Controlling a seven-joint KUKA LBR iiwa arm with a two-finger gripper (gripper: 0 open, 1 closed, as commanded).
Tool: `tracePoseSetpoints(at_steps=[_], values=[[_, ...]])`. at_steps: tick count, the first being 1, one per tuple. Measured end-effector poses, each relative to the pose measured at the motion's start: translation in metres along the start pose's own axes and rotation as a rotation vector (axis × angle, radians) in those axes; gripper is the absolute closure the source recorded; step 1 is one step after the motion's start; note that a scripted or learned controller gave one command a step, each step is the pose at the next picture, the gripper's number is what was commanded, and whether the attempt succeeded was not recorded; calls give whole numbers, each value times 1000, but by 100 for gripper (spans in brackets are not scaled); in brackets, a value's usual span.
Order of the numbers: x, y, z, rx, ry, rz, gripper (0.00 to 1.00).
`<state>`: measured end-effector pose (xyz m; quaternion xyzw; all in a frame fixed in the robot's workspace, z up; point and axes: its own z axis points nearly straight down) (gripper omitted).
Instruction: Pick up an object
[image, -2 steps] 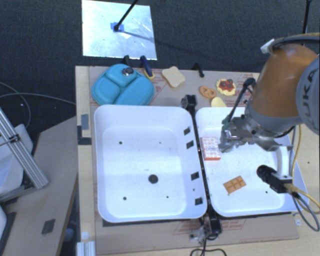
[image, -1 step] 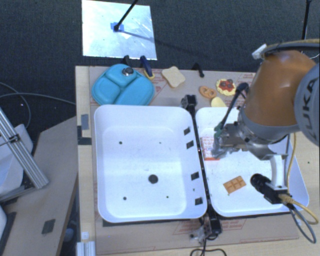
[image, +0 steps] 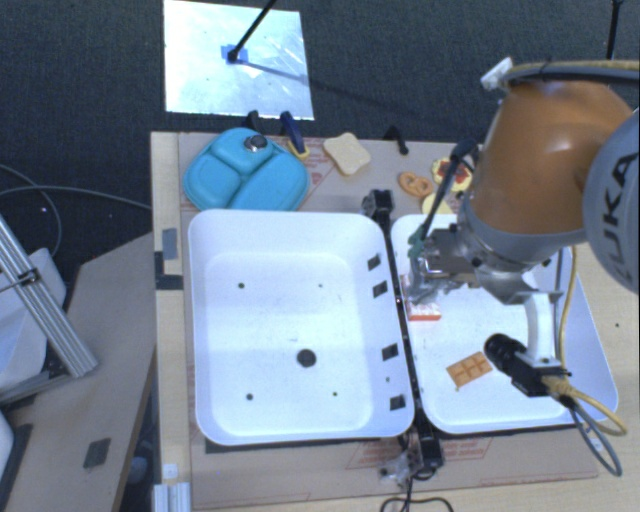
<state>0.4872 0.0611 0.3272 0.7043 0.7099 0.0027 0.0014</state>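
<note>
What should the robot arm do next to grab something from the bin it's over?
Probably slide a little toward the waffle-like orange piece and then go down on it. The gripper sits near the right bin's left wall, over a small red and white thing, while the orange piece lies apart on bare floor, which looks easier to grab.

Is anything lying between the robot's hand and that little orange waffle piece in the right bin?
Nothing visible. The hand sits low near the right bin's left wall, and only bare white floor separates it from the waffle piece.
</note>
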Motion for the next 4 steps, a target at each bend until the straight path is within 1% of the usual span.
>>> tracePoseSetpoints(at_steps=[3,4], values=[[-2,3,-30,-6,-1,-13,100],[-2,2,-30,-5,-1,-13,0]])
